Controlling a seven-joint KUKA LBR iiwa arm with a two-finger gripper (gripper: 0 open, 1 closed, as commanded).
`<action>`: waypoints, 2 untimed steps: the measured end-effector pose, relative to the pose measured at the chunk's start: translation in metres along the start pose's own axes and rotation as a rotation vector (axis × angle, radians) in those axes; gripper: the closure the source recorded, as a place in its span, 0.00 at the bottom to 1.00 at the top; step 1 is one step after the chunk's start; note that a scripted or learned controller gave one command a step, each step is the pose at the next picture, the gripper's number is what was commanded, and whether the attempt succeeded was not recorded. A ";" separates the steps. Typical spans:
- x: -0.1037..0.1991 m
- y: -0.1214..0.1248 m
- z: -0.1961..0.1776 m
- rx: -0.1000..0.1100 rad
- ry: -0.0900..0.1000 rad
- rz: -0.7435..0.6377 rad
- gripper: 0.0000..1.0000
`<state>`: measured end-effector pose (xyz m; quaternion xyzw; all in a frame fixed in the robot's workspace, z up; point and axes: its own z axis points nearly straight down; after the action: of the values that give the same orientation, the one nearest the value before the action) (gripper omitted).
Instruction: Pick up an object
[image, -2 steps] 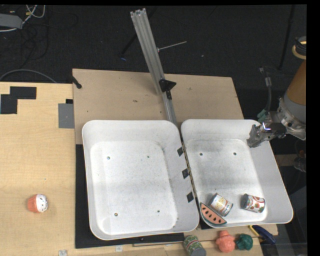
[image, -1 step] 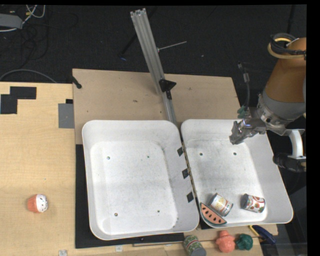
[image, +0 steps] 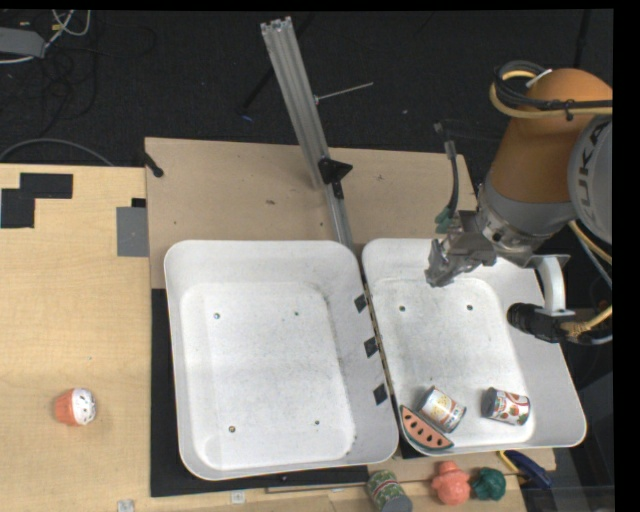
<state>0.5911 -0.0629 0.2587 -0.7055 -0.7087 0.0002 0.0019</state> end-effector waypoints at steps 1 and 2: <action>0.051 0.014 0.017 0.002 0.000 0.001 1.00; 0.095 0.018 0.015 -0.001 -0.001 0.001 1.00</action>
<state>0.6088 0.0323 0.2440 -0.7060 -0.7082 0.0003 0.0011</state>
